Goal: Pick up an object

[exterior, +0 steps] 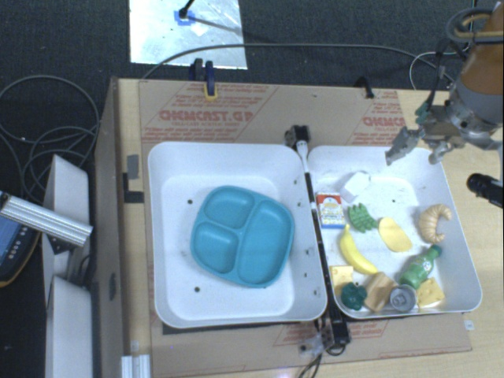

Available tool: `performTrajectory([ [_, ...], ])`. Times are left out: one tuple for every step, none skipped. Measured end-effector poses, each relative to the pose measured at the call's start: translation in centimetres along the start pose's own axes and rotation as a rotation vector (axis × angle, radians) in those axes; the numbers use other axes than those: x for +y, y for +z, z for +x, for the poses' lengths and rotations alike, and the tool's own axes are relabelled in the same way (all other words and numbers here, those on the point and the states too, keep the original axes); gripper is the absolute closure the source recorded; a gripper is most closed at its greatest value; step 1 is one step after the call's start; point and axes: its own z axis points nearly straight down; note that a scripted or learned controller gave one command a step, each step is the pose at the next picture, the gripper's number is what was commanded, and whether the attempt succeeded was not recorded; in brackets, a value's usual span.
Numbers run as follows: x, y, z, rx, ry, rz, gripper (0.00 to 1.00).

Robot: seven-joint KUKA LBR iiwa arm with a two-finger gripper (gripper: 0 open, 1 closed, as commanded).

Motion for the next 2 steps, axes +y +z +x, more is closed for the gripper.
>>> performTrajectory([
  [-5.3, 12.4, 1.8, 0.001, 0.002, 0.003, 0.0],
  [-8.6, 18.6, 3.9, 0.0, 0.003, 0.0, 0.0],
])
